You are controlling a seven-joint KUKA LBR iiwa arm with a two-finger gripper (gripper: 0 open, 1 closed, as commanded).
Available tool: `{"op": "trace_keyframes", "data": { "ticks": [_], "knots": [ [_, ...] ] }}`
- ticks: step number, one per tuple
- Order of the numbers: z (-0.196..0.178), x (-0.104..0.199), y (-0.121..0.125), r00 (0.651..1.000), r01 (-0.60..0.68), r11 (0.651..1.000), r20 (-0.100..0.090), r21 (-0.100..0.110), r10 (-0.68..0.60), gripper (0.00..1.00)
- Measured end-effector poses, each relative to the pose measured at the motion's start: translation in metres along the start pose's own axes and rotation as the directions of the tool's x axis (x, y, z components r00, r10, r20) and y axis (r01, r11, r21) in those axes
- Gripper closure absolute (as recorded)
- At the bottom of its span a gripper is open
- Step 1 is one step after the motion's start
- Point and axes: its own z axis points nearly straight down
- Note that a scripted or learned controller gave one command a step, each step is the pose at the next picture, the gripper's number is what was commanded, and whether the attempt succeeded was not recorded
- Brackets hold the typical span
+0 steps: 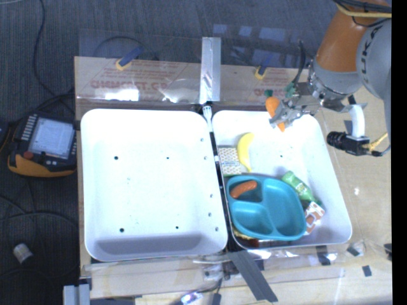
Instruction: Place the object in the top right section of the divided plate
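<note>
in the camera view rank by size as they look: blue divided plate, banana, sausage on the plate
1. blue divided plate, by far the largest
2. banana
3. sausage, looks a bit smaller than the banana, though the gap is slight

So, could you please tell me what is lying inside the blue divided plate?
A reddish sausage-like piece lies in the upper left section of the blue divided plate. The other sections look bare; whatever sits beneath the plate is covered.

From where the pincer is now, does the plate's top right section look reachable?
Probably yes. The pincer hovers over the right bin's far edge with an orange object at it. The top right section of the blue plate looks bare, with open bin floor between.
</note>
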Motion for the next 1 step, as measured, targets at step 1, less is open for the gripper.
{"op": "trace_keyframes", "data": {
  "ticks": [1],
  "knots": [
    [0.0043, 0.0431, 0.0302, 0.998, 0.061, 0.998, 0.001, 0.0, -0.061, 1.0]
  ]
}}
